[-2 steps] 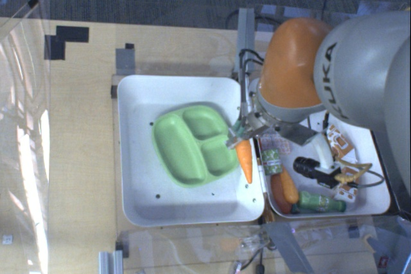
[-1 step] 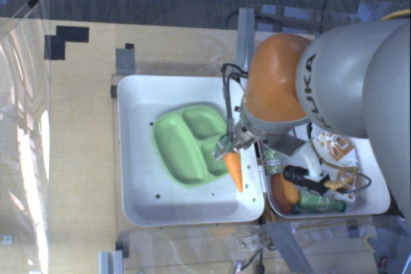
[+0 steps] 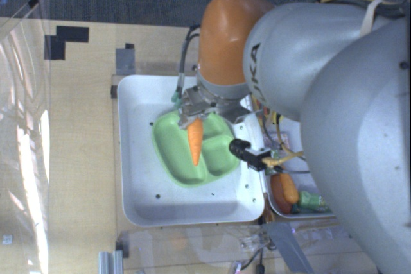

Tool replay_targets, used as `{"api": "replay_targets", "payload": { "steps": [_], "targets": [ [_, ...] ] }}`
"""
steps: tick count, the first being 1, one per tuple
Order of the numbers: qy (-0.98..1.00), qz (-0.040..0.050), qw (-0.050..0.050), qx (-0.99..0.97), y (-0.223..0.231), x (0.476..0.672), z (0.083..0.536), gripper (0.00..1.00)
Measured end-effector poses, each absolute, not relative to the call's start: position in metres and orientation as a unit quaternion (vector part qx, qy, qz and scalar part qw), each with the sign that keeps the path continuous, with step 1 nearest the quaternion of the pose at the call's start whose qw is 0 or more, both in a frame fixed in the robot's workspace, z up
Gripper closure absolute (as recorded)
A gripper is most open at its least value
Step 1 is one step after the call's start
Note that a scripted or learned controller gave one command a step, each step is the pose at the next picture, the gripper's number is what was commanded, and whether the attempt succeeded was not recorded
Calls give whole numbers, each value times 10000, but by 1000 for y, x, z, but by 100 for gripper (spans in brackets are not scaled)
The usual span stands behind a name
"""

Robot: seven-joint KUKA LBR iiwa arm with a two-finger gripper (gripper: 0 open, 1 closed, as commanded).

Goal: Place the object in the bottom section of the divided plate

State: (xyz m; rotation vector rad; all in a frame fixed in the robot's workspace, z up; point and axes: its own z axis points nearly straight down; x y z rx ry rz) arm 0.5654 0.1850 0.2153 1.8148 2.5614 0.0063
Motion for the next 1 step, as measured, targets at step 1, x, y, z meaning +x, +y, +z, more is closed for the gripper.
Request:
{"api": "replay_targets", "payload": {
  "steps": [1],
  "targets": [
    [8162, 20, 15, 5777, 185, 565, 215, 0]
  ]
}}
